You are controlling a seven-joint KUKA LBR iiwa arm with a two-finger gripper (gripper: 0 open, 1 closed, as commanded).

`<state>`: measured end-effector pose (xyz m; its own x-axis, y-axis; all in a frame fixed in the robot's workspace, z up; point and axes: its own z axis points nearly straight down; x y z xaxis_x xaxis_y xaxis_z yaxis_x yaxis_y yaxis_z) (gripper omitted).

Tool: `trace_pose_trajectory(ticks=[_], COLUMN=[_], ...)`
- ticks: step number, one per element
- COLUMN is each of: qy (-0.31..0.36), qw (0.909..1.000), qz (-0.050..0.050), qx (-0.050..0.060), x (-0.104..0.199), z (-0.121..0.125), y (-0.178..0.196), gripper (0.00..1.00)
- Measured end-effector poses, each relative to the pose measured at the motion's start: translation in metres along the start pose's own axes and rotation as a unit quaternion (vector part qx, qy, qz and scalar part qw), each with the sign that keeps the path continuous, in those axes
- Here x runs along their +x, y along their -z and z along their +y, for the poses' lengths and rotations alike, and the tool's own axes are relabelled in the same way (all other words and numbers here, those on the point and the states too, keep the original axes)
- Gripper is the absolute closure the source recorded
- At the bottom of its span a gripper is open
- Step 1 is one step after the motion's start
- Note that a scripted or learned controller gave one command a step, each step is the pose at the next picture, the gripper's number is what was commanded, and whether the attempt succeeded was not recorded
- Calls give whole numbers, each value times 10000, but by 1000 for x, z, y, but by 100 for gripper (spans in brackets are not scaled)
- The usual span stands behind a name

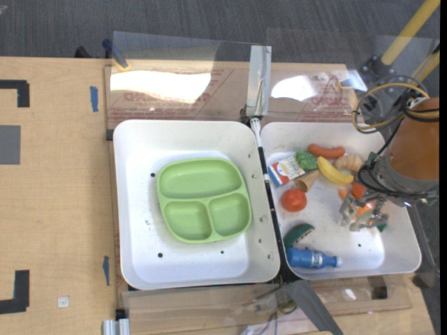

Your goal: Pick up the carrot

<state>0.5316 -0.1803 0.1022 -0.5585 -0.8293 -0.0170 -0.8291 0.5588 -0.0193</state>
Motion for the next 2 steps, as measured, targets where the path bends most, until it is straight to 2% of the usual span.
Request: trace_pose_trajectory(ticks=[1,2], qy=[900,2960], qw=[9959,9552], qz=[32,40], qx=[-10,-52], x=[25,-29], z=[36,6], y=[-9,-12], gripper=[100,100])
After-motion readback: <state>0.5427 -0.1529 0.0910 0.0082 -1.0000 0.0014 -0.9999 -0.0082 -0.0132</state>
